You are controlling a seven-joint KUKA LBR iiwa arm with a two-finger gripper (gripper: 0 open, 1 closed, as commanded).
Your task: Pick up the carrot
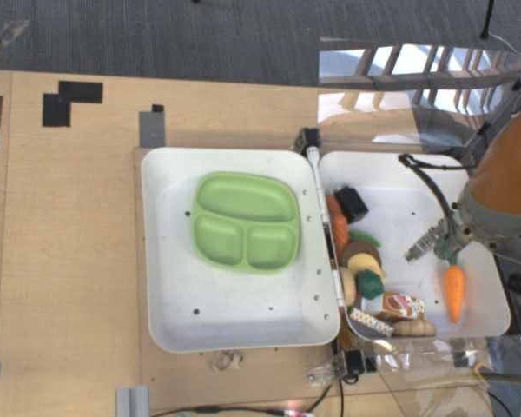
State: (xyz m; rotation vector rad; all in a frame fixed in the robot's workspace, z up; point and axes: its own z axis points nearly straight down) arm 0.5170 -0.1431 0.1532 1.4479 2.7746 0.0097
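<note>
Toward the right side of the right bin (pixel 417 200), the carrot (pixel 453 292) is lying on the white floor, its orange body pointing down toward the bin's near edge and its green top pointing up toward the gripper (pixel 436 243). The gripper is hovering just above and to the left of the carrot's green end, very close to it, though contact cannot be made out. Nothing is sitting between the gripper's parts, and how far they are spread cannot be told from this angle. The grey arm (pixel 504 185), with its orange band, is reaching in from the right over the bin's right rim.

Along the right bin's left wall, a cluster of toy foods is lying in a line: a black block (pixel 351 203) at the top, a second orange carrot-like piece (pixel 339 229) beside it, a brown round piece (pixel 361 255), a yellow and green piece (pixel 369 282), and a red and white packet (pixel 403 305) near the bottom edge. These are sitting well apart from the carrot.

Beside it, the left bin (pixel 169 259) is holding a green divided plate (pixel 246 221) with three compartments. Both bins are resting on the wooden tabletop (pixel 61 259).
</note>
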